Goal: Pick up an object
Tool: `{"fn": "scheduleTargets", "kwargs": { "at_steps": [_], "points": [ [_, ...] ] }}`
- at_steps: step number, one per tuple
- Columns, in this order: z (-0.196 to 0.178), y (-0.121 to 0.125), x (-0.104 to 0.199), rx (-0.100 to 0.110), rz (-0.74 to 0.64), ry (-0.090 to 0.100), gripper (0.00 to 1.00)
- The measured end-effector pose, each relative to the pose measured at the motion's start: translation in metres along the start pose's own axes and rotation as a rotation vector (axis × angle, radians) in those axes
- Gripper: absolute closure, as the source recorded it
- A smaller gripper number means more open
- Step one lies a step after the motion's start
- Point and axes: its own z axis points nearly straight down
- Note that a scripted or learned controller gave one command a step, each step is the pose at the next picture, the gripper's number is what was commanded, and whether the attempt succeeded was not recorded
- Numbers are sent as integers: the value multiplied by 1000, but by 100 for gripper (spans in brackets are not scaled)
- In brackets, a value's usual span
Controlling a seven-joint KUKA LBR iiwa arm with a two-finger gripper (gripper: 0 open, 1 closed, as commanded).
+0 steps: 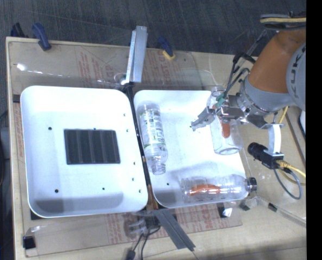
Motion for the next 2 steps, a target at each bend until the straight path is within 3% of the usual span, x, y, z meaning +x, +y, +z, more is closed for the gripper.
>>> {"fn": "scheduleTargets", "kwargs": {
  "at_steps": [1, 2],
  "points": [
    [-28, 43, -4, 2, -55, 2, 0],
    [112, -3, 36, 1, 102, -1, 0]
  ]
}}
